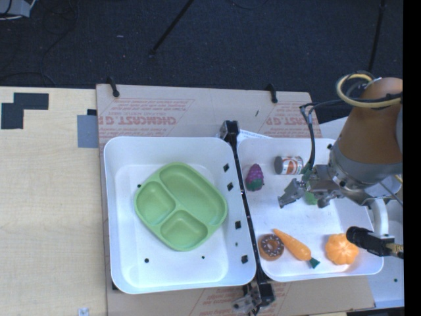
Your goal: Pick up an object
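In the camera view we see the pincer (287, 199) hovering over the middle of the right bin (263, 151), its fingers spread open and gripping nothing. Around it lie a purple toy fruit (254, 176) to its left, a small can (288, 165) just beyond, and along the near edge a doughnut (270, 246), a carrot (293, 244) and an orange pumpkin (341, 249). The left bin (125, 176) holds a green divided plate (180, 205).

The arm (368, 133) comes in from the right side. Its top part is orange and the part below that is grey. It bends down low. The claw (289, 197) sits at its end and points to the left. Its two dark fingers (287, 200) are spread a little apart, with nothing between them.
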Controlling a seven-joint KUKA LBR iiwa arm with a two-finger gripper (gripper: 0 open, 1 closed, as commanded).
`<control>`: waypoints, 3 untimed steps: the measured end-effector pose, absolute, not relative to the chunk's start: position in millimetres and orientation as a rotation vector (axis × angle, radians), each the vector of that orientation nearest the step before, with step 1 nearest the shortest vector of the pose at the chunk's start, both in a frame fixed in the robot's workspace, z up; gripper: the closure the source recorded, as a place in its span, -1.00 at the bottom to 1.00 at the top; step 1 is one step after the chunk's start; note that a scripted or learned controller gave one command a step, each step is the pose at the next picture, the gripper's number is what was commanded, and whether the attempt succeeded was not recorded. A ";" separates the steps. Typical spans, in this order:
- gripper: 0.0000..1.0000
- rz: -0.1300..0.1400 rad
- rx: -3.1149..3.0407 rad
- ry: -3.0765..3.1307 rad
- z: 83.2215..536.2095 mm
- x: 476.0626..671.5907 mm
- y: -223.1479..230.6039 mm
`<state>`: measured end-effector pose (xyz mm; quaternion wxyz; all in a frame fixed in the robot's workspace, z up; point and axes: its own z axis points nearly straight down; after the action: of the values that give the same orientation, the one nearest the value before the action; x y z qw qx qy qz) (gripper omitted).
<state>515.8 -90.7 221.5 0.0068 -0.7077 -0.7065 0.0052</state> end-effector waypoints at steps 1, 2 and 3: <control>-1.00 0.004 -2.218 -2.219 228.2 518.2 -90.9; -1.00 0.007 -2.216 -2.216 173.6 507.3 -88.7; -1.00 0.008 -2.215 -2.216 110.7 511.2 -87.2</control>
<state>511.2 -87.2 110.7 0.0042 -0.7071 -0.7071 0.0026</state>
